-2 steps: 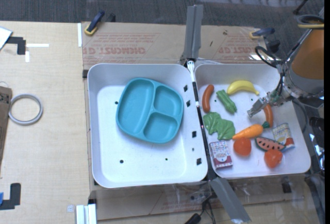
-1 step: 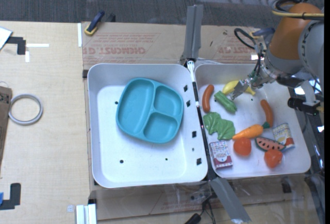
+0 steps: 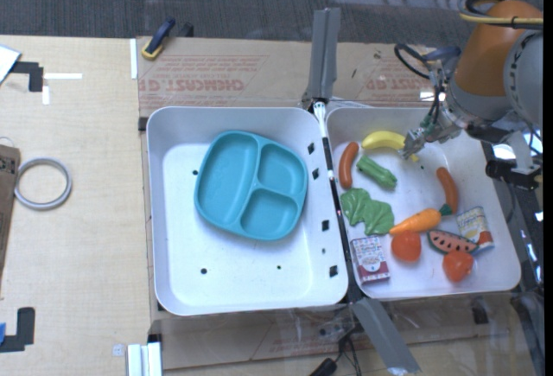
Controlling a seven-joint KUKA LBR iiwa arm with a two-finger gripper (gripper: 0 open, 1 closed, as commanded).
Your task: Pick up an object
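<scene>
- Nearest the camera, at the front rim of the right bin [image 3: 510,283], lies a small printed carton [image 3: 370,259], flat on the floor and close to the wall that parts the two bins.
- Beside it sit a red tomato [image 3: 406,246], a watermelon slice [image 3: 452,240], a second red fruit [image 3: 457,265] and a small printed packet [image 3: 474,223] towards the right wall.
- The carrot [image 3: 417,221] is orange with a green tip; its long axis runs left to right, tilted slightly, green end to the right.
- A leafy green piece [image 3: 366,211] lies just left of the carrot; a green pickle [image 3: 377,172] lies above it, slanting down to the right.
- Two sausages: one [image 3: 347,164] stands nearly upright in the view beside the dividing wall, the other [image 3: 447,187] slants down to the right in open floor.
- The banana [image 3: 384,140] is yellow and curved, its long axis across the bin near the back wall, one end towards the gripper.
- The gripper [image 3: 414,143] hangs just right of the banana's end, over the back part of the right bin; I cannot tell how its fingers stand, and nothing shows between them.
- Bare floor lies around the right-hand sausage and along the back right corner.
- The left bin [image 3: 173,279] holds a blue divided plate [image 3: 251,184], with bare white floor all round it.
</scene>
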